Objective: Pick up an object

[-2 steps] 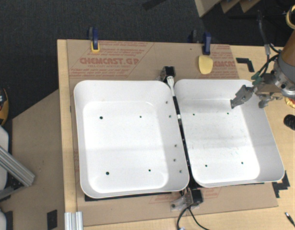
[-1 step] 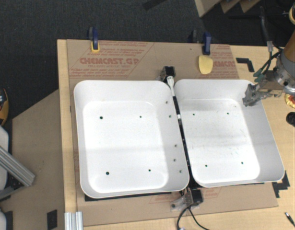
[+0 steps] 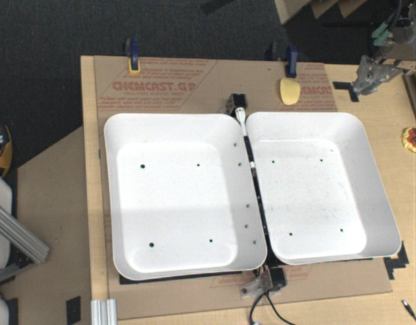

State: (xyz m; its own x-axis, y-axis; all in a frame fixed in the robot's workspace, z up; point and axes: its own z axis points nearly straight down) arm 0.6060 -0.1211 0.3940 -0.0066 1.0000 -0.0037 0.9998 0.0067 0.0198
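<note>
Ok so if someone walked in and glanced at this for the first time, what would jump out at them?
Most likely the two shallow white bins side by side in the middle of the brown board: the left bin and the right bin. Next, the yellow clamp pad at the board's far edge, just behind the right bin, and the blue-and-yellow clamp at the far left corner.

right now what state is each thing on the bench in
left bin: flat on the board, upright, nothing in it
right bin: flat, upright, nothing in it, edge against the left bin
yellow object: on the board behind the right bin, outside both bins
two blue clamps: clipped on the board's far edge
</note>
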